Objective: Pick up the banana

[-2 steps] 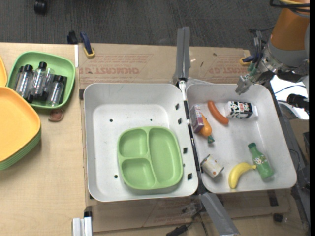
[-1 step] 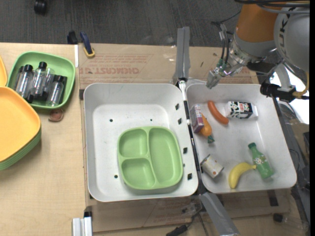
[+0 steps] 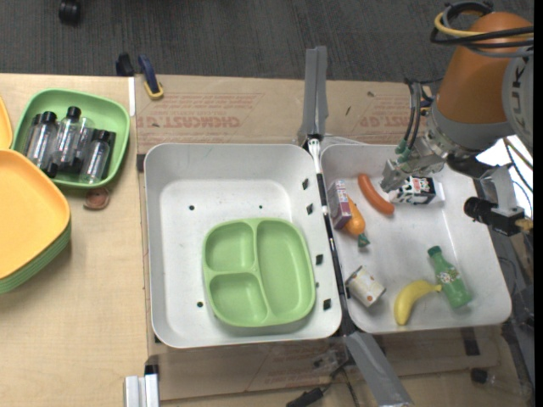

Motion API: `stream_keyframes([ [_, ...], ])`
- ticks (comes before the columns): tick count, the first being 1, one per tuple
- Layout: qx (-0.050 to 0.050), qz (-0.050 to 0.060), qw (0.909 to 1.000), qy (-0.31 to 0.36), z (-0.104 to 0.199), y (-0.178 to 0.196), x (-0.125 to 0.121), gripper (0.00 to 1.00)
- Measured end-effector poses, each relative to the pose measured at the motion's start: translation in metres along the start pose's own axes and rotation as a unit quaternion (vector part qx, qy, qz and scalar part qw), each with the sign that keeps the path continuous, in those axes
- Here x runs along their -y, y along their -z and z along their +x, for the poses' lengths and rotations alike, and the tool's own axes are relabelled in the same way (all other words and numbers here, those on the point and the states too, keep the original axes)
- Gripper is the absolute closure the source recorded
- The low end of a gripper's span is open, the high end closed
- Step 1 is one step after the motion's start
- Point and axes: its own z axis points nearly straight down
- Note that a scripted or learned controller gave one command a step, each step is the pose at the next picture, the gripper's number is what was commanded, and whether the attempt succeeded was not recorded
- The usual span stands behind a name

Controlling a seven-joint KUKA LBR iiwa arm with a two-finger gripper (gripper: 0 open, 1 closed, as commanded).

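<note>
Gripper [image 3: 399,174] beside hot dog [image 3: 375,194], finger state indiscernible; banana [image 3: 411,300] well below hot dog, touching green bottle [image 3: 448,277]

Setting: robotics lab
Evidence: grey-and-orange robot arm [image 3: 475,75]; two shallow white plastic bins [image 3: 170,227]; cardboard-covered bench [image 3: 221,113]; dark carpet [image 3: 254,15]
</note>
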Motion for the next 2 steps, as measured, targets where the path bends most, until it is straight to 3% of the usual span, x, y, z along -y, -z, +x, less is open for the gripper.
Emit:
stream_keyframes([
  [1, 0.001, 0.0, 0.9769, -0.214, -0.036, 0.077, 0.031, 1.0],
  [2, 0.0, 0.0, 0.9969, -0.078, -0.009, 0.142, 0.114, 1.0],
])
